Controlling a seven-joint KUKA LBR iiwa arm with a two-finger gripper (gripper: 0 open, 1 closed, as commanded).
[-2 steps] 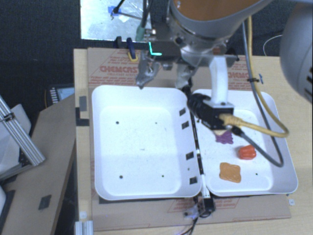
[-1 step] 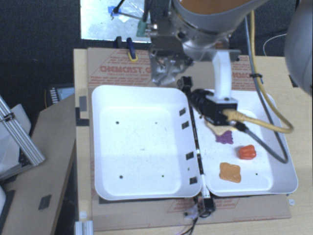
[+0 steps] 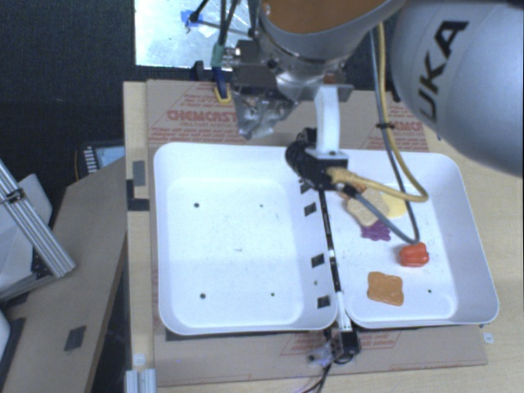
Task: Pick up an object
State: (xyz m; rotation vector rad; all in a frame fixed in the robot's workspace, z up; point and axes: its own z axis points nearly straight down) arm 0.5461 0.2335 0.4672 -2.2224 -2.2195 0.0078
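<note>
The bench (image 3: 139, 244) carries two white bins; take the seam between them as the landmark. The left bin (image 3: 229, 244) lies left of the seam, the right bin (image 3: 458, 244) right of it. The grey arm (image 3: 458, 47) hangs over the far end of the seam, its gripper (image 3: 260, 121) just beyond the left bin's far rim; whether it is spread or pressed together I cannot tell. Right of the seam lie a tan piece (image 3: 361, 210), an orange block (image 3: 385, 288), a red-orange lump (image 3: 413, 255) and a purple scrap (image 3: 376, 232). The orange block looks light, rigid and slightly slick; pinching it across its short sides seems best.
</note>
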